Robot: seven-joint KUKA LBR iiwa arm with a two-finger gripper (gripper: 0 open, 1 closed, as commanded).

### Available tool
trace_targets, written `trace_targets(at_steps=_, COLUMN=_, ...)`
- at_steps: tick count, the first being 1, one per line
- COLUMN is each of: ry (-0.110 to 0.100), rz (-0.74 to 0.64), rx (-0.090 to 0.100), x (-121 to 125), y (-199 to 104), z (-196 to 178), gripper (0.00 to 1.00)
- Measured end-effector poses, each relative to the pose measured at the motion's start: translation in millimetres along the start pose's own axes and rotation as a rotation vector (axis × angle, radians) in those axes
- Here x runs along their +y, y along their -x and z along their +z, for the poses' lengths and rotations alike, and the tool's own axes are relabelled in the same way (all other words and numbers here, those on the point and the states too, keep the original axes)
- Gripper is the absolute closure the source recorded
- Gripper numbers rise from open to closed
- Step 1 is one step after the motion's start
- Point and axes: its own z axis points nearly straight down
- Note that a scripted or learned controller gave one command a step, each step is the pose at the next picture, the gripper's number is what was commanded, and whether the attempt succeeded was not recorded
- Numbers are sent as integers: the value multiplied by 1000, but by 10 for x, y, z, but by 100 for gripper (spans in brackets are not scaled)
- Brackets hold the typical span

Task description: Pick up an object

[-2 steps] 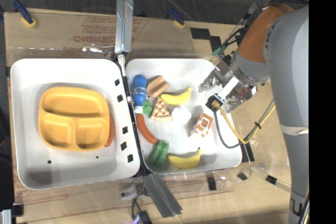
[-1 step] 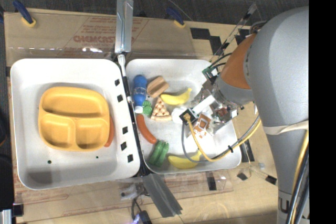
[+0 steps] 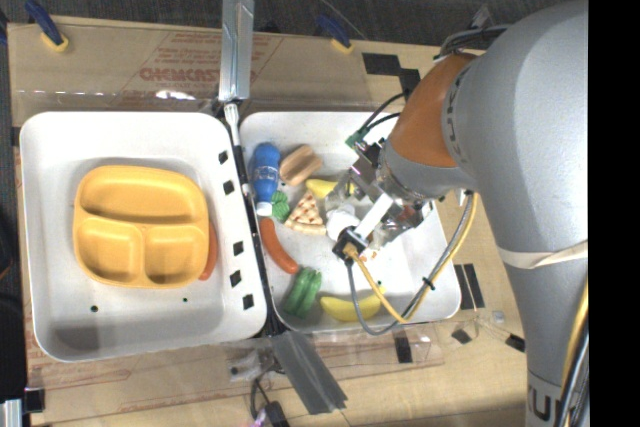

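The right bin point(image 3: 420, 290) holds toy food: a blue bottle point(image 3: 265, 167), a bread roll point(image 3: 300, 162), a pizza slice point(image 3: 305, 212), a small yellow piece point(image 3: 322, 187), a red sausage point(image 3: 279, 246), a green vegetable point(image 3: 302, 290) and a yellow banana point(image 3: 350, 308). My gripper point(image 3: 352, 213) is low in this bin, just right of the pizza slice and the yellow piece. The wrist hides its fingers and anything between them.
The left bin point(image 3: 60, 315) carries a yellow compartment tray point(image 3: 143, 223) with an orange item at its right edge. A metal divider clamp point(image 3: 236, 45) stands between the bins at the back. The arm covers the right bin's right side.
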Motion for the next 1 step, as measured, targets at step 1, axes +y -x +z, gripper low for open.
trace_targets(at_steps=1, ry=3, rz=-565, rx=-2, x=373, y=303, z=-113, gripper=0)
